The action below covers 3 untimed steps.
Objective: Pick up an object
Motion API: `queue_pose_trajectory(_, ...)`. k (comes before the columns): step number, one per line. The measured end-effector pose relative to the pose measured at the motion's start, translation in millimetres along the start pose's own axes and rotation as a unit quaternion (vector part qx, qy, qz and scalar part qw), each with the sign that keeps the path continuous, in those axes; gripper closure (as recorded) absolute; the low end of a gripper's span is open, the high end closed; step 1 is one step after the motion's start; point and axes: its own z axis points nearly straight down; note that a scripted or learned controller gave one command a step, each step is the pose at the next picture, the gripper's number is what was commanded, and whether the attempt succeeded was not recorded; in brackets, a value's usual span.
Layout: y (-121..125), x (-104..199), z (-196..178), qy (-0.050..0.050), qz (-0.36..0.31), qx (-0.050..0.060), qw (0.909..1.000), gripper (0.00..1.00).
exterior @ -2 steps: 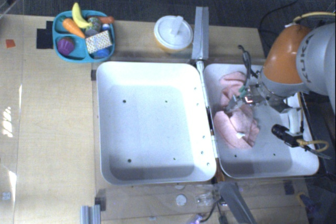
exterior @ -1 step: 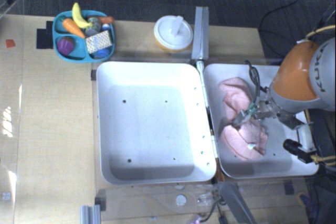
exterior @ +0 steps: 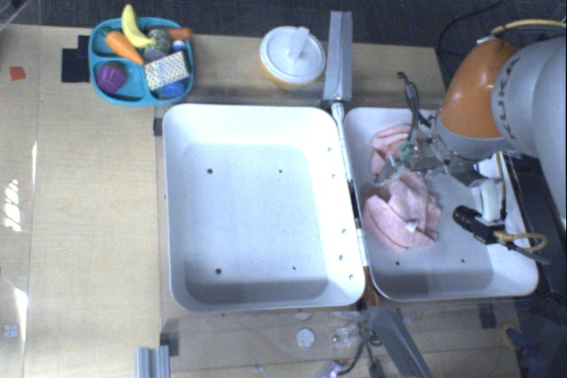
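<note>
Desk point(exterior: 80, 235), light wood, carries 2 white bins side by side. Left bin point(exterior: 257, 208) is the bigger in view; right bin point(exterior: 461, 279) has pink cloth point(exterior: 403, 208) crumpled in its left half, from upper part down to mid. Grey arm w/ orange band point(exterior: 474, 97) reaches in from right, over right bin. Tool point(exterior: 409, 157) sits low at upper part of the cloth, touching or just above it; can't tell its grip state, too small & dark. Behind left bin: blue tray point(exterior: 99, 95) w/ toy food incl. banana point(exterior: 133, 27) & carrot point(exterior: 122, 46). White lidded cup point(exterior: 292, 56) just behind the bins' divider.
</note>
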Motion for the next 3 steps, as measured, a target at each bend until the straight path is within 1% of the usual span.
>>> queue_pose_trajectory(1, -38.3, -20.1, -1.0, -0.001, -0.014, 0.0, 0.9999, 0.0)
queue_pose_trajectory(2, -34.2, -19.5, -14.5, -0.002, -0.016, -0.005, 0.9999, 1.0)
queue_pose_trajectory(3, 56.9, 6.8, -109.8, 0.0, -0.023, 0.003, 0.9997, 1.0)
